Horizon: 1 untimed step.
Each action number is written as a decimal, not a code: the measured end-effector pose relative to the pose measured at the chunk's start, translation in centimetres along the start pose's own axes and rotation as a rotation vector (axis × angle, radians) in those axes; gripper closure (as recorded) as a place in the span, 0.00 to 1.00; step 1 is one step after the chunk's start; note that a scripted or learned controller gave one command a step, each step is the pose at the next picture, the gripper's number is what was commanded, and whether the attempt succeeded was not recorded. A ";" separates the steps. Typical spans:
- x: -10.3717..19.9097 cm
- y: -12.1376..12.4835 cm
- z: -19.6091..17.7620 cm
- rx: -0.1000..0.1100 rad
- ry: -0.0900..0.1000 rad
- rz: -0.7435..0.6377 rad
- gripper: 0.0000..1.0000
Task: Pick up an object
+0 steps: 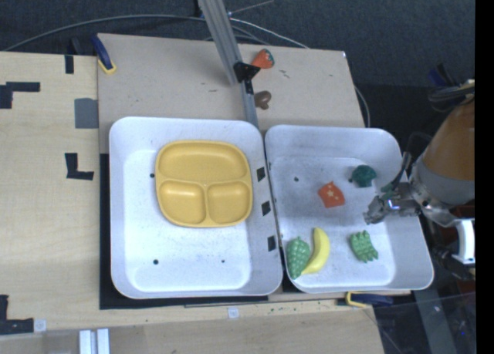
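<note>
Yellow tray point(204, 183) fills left bin point(127, 214); banana point(317, 251) in right bin point(409, 264).

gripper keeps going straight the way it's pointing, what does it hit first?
Likely the right bin's floor. The gripper points down and slightly left, over bare floor between the dark green toy and the light green toy. The red toy lies further left. Depth is hard to judge.

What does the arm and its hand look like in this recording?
The arm is grey with a rounded orange band above the wrist. Its hand is a small metallic grey piece with dark parts, and a thin dark cable runs by the wrist.
</note>
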State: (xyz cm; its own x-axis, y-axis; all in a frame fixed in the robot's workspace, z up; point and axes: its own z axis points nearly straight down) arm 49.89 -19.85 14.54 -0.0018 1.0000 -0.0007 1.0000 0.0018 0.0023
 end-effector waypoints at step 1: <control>-0.5 0.0 -4.3 0.000 -0.001 0.001 1.00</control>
State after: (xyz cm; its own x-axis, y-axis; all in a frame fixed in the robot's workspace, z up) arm 49.83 -20.33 18.87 -0.0012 1.0000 -0.0014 1.0000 0.0012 0.0027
